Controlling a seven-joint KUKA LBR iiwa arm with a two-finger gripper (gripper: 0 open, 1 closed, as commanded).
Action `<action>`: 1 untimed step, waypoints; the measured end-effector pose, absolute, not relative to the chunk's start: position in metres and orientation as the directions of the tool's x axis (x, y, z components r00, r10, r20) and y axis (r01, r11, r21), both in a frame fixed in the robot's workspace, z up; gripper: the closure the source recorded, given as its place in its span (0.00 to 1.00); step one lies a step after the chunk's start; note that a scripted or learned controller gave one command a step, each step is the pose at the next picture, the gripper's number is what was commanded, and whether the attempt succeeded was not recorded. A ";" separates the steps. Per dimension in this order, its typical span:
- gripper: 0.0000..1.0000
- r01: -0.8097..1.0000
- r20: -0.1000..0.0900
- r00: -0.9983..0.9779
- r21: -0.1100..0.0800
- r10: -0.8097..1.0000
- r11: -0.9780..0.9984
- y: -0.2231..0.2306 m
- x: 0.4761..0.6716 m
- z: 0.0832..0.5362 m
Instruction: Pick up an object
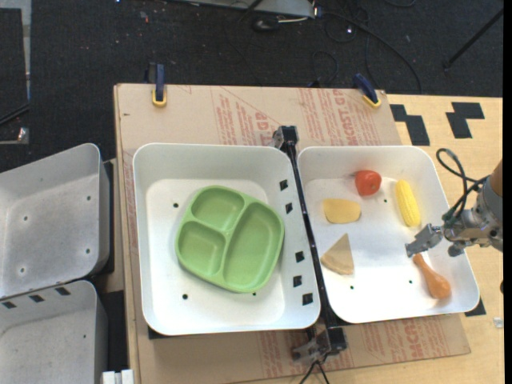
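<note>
Occupying the left bin (152, 238), a green divided plate (230, 238) is seen; the right bin (376, 310) holds a cheese wedge (340, 256), tomato (368, 182), corn cob (408, 202) and drumstick (433, 278). Just above the drumstick, the end effector (436, 242) is seen; its state cannot be told.

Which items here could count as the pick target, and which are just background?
Pickable: tomato, corn, yellow slice, wedge, drumstick, all in the right bin; hand beside the drumstick.
Background: green tray, left bin, clamps.
</note>
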State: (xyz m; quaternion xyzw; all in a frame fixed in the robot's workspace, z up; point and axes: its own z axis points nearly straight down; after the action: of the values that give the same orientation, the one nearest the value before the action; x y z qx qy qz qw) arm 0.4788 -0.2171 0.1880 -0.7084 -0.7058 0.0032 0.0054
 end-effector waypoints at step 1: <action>0.00 1.000 0.000 -0.001 0.000 1.000 0.001 -0.217 0.482 0.194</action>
State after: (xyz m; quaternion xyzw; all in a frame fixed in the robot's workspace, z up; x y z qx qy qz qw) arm 0.4822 -0.2166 0.1939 -0.7069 -0.7073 0.0002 0.0001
